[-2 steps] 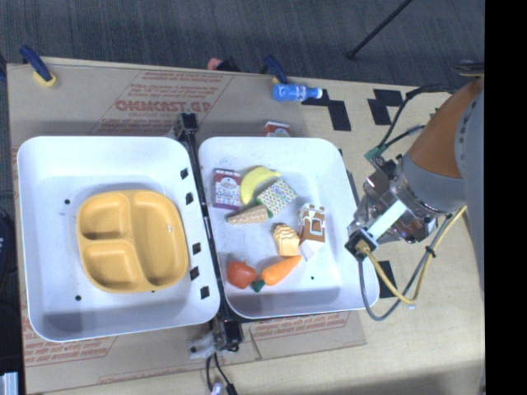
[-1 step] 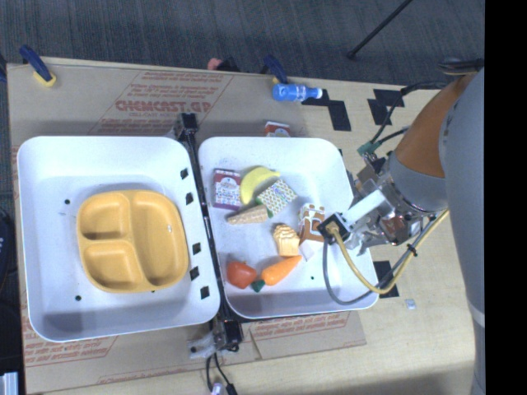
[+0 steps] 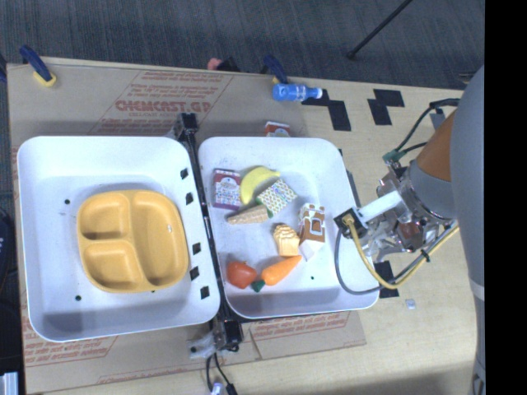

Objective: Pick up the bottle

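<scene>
White bins sit side by side on your bench. The left bin (image 3: 33, 220) holds a yellow divided tray (image 3: 132, 239), three compartments, lying flat near its middle. The right bin (image 3: 329, 159) holds the clutter: a banana (image 3: 254, 181) toward 12 o'clock of the pile, a small maroon packet (image 3: 226, 188) just beside it at 9 o'clock, a checkered pouch (image 3: 278, 194) touching the banana's lower edge, and an ice-cream cone toy (image 3: 249, 215) under the pouch. Toward the bin's centre you have a small brown-and-white carton (image 3: 312, 223) that looks like the bottle-shaped item, upright or slightly tilted, with a yellow block (image 3: 286, 239) just beside it at 8 o'clock. At 6 o'clock of the pile lie a carrot (image 3: 282, 269) and a tomato (image 3: 240, 274), close together.

Outside the bins, at 12 o'clock above the right bin, a blue bottle (image 3: 290, 93) lies on its side on the cardboard sheet (image 3: 165, 97).

Your gripper (image 3: 387, 237) hangs at 3 o'clock of the right bin, over its outer rim, well apart from the blue bottle. Cables and wrist hardware crowd it; you cannot tell whether the jaws are apart or together. Nothing is visible between them.
</scene>
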Action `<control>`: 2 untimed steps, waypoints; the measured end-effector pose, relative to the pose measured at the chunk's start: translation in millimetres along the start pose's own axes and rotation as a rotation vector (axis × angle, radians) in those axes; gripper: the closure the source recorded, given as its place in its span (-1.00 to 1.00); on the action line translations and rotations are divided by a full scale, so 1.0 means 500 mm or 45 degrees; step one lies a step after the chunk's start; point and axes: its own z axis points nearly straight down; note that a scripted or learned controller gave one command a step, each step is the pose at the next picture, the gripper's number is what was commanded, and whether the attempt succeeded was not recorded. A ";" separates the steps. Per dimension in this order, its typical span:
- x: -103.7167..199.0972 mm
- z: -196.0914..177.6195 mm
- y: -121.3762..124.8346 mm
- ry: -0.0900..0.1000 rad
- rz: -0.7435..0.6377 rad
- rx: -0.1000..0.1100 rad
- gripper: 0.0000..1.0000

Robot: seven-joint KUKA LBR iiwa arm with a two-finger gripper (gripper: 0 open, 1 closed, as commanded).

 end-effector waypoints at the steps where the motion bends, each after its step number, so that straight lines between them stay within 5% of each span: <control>1: 0.018 -0.006 -0.086 -0.001 0.000 0.002 1.00; 2: 0.000 -0.022 0.001 0.002 0.004 -0.002 1.00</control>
